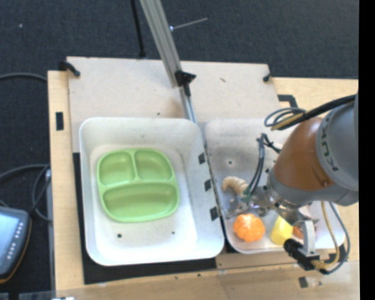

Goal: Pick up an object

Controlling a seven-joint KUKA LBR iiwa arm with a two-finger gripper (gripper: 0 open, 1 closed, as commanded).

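The grey arm with its orange band (303, 161) hangs low over the right white bin (228, 142), and its wrist hides the gripper, so nobody can tell from above what state the claw is in. Candidates lie at the bin's near end: a round orange fruit-like ball (249, 227), a small yellow block (281, 230) just beside it, and a pale beige curled piece (234, 184) further up. A sound pick likely means centring over one item (the ball looks easiest). The crowding neighbours and bin wall could obstruct. The left white bin (90, 136) holds a green three-compartment plastic tray (137, 184).
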